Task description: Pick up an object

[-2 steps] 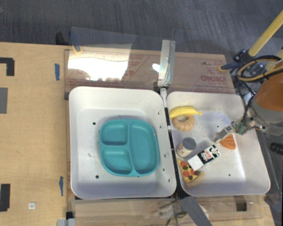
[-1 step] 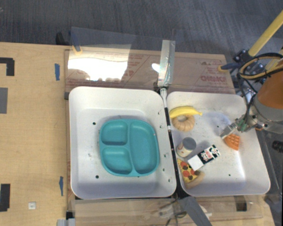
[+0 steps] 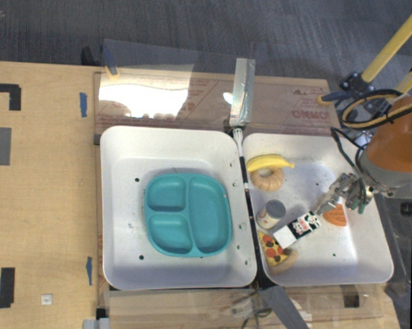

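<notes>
My gripper (image 3: 338, 197) hangs over the right side of the right bin (image 3: 371, 261), reaching in from the right. Just below it lies a small orange piece (image 3: 336, 216), partly covered by the gripper. To its left a white and black box (image 3: 297, 229) lies at a slant. A grey-topped cylinder (image 3: 272, 211) is on its side near the bin's left wall. A yellow banana (image 3: 268, 162) rests against a tan doughnut (image 3: 268, 178) at the back left. A pizza slice (image 3: 276, 250) lies at the front left corner.
The left bin (image 3: 125, 157) holds a teal divided plate (image 3: 189, 214) in its middle. A metal divider (image 3: 242, 94) stands behind the gap between the bins. Cables and a yellow bar (image 3: 392, 45) sit at the far right.
</notes>
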You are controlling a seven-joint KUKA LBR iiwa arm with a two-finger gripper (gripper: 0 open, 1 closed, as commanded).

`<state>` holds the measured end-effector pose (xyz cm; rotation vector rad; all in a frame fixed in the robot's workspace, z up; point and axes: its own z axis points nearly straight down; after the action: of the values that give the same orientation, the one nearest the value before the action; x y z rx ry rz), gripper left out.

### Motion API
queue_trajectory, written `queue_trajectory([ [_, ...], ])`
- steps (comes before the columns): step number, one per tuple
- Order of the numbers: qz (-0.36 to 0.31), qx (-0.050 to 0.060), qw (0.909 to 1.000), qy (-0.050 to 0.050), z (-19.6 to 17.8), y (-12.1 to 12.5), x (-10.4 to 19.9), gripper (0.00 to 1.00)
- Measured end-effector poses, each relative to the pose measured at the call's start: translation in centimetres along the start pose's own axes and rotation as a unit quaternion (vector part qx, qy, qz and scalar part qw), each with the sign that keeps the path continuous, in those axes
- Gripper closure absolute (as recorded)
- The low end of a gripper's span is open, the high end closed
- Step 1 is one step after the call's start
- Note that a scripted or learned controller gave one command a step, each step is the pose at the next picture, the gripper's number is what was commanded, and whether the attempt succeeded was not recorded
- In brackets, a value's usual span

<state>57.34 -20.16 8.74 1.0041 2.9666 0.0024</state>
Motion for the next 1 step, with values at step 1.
queue_trajectory([
  [1,0.044,-0.002,0.9990,-0.001,-10.19,7.93,2.02,1.00],
])
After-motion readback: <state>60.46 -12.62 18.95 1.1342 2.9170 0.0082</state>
